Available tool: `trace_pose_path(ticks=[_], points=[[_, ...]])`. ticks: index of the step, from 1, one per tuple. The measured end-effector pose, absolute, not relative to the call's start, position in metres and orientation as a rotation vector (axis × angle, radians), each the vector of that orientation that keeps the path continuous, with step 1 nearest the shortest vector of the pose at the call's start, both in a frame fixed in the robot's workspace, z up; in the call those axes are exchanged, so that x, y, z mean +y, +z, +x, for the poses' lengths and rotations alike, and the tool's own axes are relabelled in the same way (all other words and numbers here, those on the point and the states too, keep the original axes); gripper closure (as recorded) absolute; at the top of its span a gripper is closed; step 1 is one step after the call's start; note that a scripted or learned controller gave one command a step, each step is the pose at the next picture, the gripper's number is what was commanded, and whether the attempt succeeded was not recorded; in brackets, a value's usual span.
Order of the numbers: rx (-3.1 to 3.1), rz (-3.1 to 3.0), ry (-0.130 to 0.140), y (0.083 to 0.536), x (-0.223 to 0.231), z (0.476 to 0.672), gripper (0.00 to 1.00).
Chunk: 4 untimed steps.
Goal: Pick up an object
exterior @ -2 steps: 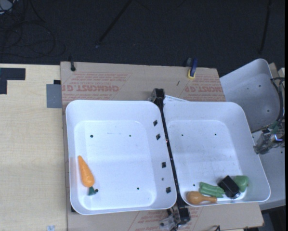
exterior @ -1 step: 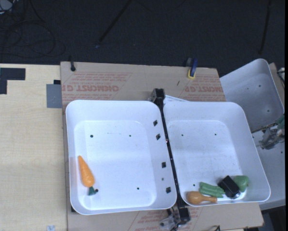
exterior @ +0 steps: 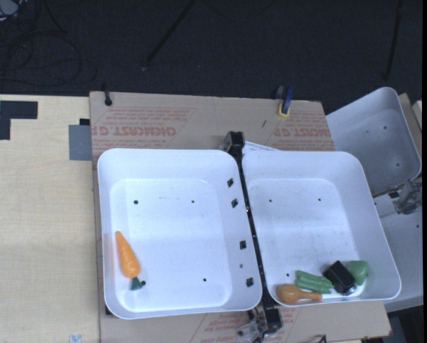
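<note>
An orange toy carrot (exterior: 127, 257) with a small green top lies near the front left corner of the left bin (exterior: 167, 174). In the right bin (exterior: 306, 170), along its front edge, lie a tan pear-shaped toy (exterior: 297, 294), a long green vegetable toy (exterior: 313, 282), a black block (exterior: 340, 276) and a round green piece (exterior: 358, 269), all close together.
The two white bins stand side by side on a cardboard sheet (exterior: 199, 123) with a black divider strip (exterior: 243, 220) between them. A grey metal plate (exterior: 374, 138) stands at the right. A blue and yellow clip (exterior: 285, 101) sits at the cardboard's far edge.
</note>
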State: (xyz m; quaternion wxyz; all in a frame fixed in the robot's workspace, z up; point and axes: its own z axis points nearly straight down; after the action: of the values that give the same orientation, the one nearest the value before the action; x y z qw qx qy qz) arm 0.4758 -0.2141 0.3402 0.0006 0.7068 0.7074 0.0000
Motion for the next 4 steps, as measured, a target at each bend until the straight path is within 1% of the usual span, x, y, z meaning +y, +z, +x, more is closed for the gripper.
trace_pose_path(ticks=[1,2,3,4], points=[[2.232,2.211,0.004,0.366,-0.128,0.477,1.0],[2.225,2.229,-0.009,0.282,-0.151,0.475,1.0],[2.216,2.221,0.0,0.341,-0.181,0.476,1.0],[2.224,2.228,-0.006,0.264,-0.214,0.475,1.0]])
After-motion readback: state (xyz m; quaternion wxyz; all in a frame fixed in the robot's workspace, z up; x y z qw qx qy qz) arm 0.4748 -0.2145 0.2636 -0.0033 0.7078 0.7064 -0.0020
